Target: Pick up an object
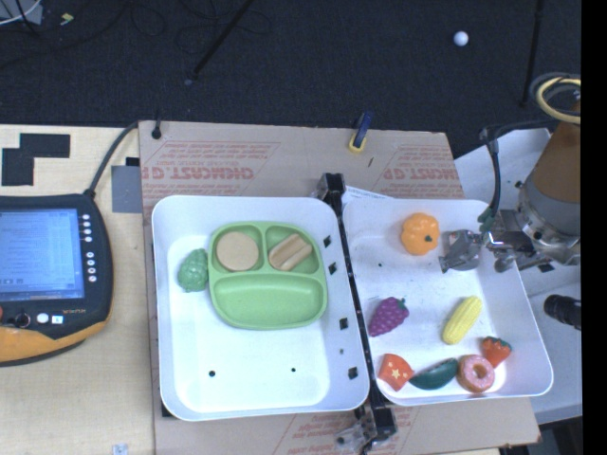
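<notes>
My gripper (461, 251) hangs over the right bin (531, 335), near its right side, just right of an orange toy fruit (420, 233) and apart from it. Nothing shows between its fingers. Lower in that bin lie purple grapes (387, 316), a yellow corn cob (461, 319), a red strawberry (494, 351), a pink donut (475, 373), a dark green vegetable (435, 375) and a red-orange wedge (395, 372). The corn cob sits straight below the gripper.
The left bin (180, 358) holds a green divided plate (268, 297) with a round cookie (237, 250) and a bread piece (290, 251), plus a green broccoli (193, 270) beside it. A black divider (349, 292) joins the bins. A teach pendant (43, 273) lies far left.
</notes>
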You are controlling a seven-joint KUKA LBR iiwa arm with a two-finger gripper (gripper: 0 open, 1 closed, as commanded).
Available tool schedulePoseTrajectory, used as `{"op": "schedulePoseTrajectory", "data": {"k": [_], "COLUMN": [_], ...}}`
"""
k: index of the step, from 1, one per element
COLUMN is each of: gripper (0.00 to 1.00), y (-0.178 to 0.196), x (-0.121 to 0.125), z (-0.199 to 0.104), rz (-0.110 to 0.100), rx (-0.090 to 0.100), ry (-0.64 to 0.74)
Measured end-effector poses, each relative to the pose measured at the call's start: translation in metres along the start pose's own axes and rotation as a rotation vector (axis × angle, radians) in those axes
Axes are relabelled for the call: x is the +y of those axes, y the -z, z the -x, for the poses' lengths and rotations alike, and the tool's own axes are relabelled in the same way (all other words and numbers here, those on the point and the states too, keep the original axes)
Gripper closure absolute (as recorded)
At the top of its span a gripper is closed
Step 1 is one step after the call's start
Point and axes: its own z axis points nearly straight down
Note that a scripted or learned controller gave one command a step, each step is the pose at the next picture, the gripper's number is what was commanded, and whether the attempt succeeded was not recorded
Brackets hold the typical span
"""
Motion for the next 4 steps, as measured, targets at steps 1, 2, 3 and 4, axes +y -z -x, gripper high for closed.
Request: {"op": "schedulePoseTrajectory", "data": {"k": [1, 2, 3, 4], "gripper": [0.0, 0.0, 0.0, 1.0], "y": [-0.045, -0.108, -0.143, -0.131], "x": [0.0, -0.005, -0.005, -0.005], "z": [-0.008, -0.013, -0.016, -0.014], "rz": [-0.006, -0.007, -0.004, -0.003], "rx": [0.002, 0.003, 0.002, 0.002], "ry": [0.001, 0.001, 0.0, -0.005]}}
